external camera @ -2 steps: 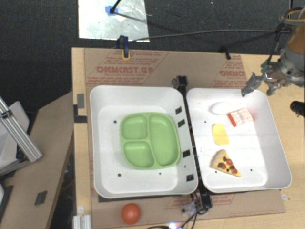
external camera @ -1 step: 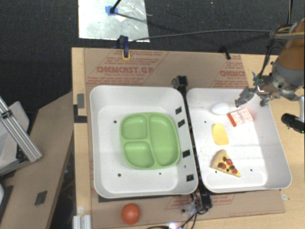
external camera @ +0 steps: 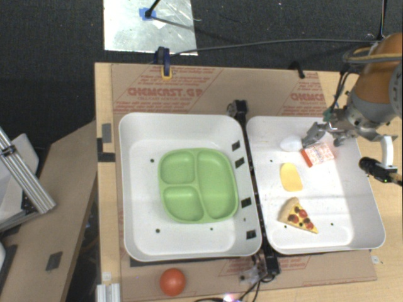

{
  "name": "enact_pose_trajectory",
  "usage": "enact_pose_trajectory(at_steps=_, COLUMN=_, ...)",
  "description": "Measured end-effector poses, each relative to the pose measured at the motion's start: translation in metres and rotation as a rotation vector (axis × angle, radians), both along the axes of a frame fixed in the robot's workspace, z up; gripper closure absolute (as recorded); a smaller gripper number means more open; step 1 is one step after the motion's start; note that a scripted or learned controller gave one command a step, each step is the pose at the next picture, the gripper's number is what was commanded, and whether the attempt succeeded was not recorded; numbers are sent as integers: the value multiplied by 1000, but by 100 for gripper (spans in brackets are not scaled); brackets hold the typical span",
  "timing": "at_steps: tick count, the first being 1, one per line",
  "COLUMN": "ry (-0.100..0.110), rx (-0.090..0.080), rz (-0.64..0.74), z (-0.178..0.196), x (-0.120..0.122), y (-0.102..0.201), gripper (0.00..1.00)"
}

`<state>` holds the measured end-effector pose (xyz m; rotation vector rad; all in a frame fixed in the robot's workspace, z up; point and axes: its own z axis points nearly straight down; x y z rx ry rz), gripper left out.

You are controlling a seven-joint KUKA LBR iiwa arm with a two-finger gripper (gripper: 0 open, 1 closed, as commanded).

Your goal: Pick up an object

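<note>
In the right bin point(external camera: 371, 222), at its far side, the gripper point(external camera: 315, 135) hangs low over the white floor, and the grey arm point(external camera: 371, 87) with its orange band comes in from the right. Whether the jaws are open or closed, I cannot tell from this view. Just beside the gripper, on its near side, a small red and white packet point(external camera: 318, 154) lies on the bin floor. A white oval piece point(external camera: 291, 144) lies just left of the gripper. Nearer to the front there is a yellow oval piece point(external camera: 291, 177), and then a toy pizza slice point(external camera: 298, 216) with red dots, both flat on the floor and apart from each other. The left bin point(external camera: 135, 168) holds a green tray point(external camera: 198, 185) with three compartments. On the bench point(external camera: 208, 83) in front of the left bin, outside it, rests a red ball point(external camera: 172, 281).
</note>
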<state>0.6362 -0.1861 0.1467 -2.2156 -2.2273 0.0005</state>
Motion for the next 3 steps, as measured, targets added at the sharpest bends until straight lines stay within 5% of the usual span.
enact_pose_trajectory(at_steps=1, ry=1, rx=0, rz=-2, z=-42, x=-2, y=-1, gripper=0)
enact_pose_trajectory(at_steps=2, ry=-6, rx=-1, rz=0, z=-28, x=0, y=-1, gripper=100)
enact_pose_trajectory(at_steps=3, ry=-8, rx=-2, rz=-2, z=26, x=6, y=-11, gripper=100)
